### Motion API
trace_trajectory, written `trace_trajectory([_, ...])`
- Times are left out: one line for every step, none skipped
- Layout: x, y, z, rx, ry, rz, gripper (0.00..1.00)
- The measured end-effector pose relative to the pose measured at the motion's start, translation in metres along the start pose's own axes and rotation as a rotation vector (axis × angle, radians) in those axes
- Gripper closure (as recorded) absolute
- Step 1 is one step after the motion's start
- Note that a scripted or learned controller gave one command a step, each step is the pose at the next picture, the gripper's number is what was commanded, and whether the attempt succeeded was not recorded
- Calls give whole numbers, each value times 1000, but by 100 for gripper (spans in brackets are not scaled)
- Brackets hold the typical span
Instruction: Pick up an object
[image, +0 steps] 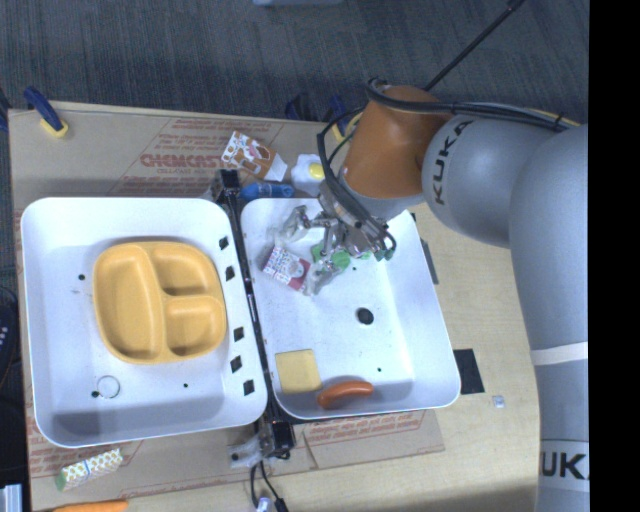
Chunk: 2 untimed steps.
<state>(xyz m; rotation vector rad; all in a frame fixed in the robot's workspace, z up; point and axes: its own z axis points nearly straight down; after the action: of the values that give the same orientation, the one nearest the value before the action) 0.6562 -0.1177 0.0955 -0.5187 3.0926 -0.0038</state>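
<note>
The grey arm (500, 180), with its orange band (385, 145), was seen reaching in from the right over the far end of the right-hand white bin (425, 330). The pincer (335, 250) was lowered among a small cluster of objects there; whether it was released, clenched or grasping anything could not be told, as its tip was lost among the clutter. Just beside it, a red-and-white packet (283, 266) was lying on the bin floor, and a green item (338, 260) was seen close against the metal parts. Nearer the front of the same bin, a yellow square block (297, 370) was lying flat, with an orange sausage-shaped object (345, 392) just beside it at the front wall. A small dark round object (365, 317) was lying apart in the middle. In the left-hand bin (50, 300), a yellow compartment tray (160, 298) was resting. On the worktop (140, 150) behind the bins, a patterned packet (245, 152) was lying.
</note>
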Motion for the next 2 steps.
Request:
trace_trajectory([2,11,0,1,-2,-133,0])
trace_trajectory([74,32,-2,3,-9,-359,0])
